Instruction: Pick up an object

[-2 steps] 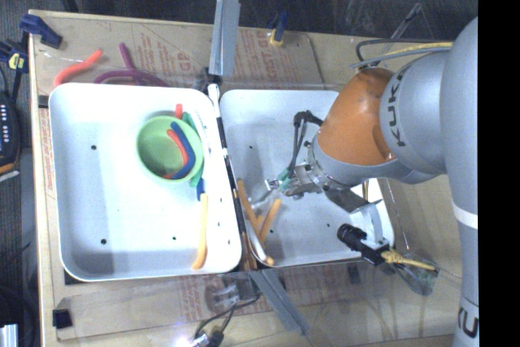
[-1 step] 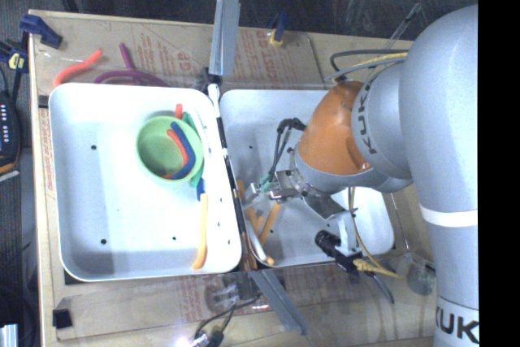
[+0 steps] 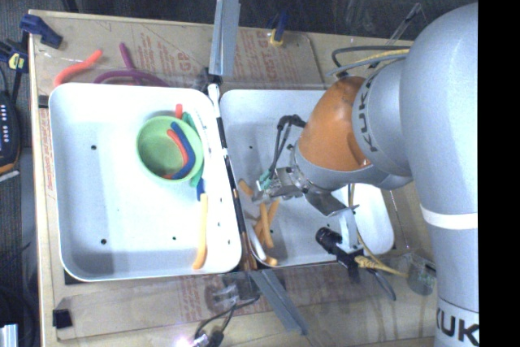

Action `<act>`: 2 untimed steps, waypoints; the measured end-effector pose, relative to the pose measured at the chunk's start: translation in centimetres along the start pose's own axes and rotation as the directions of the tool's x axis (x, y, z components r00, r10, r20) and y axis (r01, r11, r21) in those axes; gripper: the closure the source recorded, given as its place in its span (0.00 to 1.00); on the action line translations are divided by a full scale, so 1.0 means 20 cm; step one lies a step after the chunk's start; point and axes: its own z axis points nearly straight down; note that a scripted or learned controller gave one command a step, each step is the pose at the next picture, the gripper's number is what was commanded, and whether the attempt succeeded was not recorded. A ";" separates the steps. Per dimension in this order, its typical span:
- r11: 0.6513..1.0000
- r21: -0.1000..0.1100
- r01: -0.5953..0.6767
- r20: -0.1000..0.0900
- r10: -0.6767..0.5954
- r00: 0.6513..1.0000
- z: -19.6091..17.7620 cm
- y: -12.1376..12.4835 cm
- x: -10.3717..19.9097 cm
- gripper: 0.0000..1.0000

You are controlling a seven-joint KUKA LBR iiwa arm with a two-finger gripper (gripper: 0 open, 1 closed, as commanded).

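Just below the gripper, thin orange sticks lie loosely crossed on the floor of the right bin — whether any is gripped, or how wide the gripper stands, I cannot tell. Off to its left the other bin holds a green bowl with red and blue pieces, both bins sitting on a brown bench above dark carpet. The grey arm reads "KUKA" beside its orange band — faint print on the bench is unreadable.

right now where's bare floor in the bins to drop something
The left bin is bare left of and below the green bowl. The right bin is crowded: arm, end effector, orange pieces; its upper left corner is bare.
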 end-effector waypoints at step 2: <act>1.000 0.001 0.004 0.005 -0.004 1.000 -0.05 0.00 -0.01 1.00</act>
